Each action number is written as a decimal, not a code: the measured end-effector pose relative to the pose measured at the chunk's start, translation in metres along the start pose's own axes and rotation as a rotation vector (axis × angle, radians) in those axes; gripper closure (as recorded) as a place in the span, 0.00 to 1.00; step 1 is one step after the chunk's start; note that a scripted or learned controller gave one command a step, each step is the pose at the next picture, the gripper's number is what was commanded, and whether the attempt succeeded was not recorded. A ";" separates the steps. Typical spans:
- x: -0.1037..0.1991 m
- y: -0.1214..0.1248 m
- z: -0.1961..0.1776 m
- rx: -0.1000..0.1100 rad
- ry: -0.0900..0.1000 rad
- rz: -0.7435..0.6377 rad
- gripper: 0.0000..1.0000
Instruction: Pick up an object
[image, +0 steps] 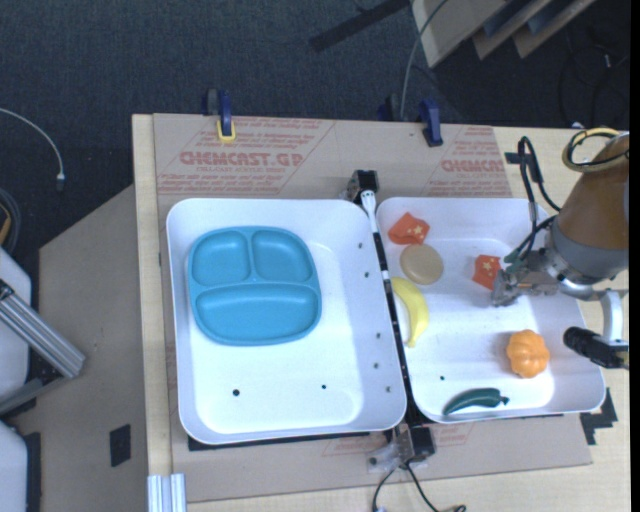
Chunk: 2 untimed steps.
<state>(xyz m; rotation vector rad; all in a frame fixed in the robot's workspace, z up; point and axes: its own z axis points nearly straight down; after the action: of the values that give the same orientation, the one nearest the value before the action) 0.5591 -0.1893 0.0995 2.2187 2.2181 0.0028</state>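
A brown board (330, 150) printed with red lettering carries both white bins over dark carpet (150, 60). The left bin (290, 400) holds a blue divided plate (256, 285). In the right bin (470, 385), the gripper (505, 287) hangs at three o'clock of a small red piece (486, 268), just beside it; whether it pinches anything cannot be told.
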 end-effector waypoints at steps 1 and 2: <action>-0.005 -0.006 -0.047 -0.001 -0.001 0.001 1.00; -0.003 0.003 -0.094 -0.003 -0.001 -0.002 1.00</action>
<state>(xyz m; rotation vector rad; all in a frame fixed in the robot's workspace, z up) 0.5619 -0.1926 0.1934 2.2146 2.2181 0.0043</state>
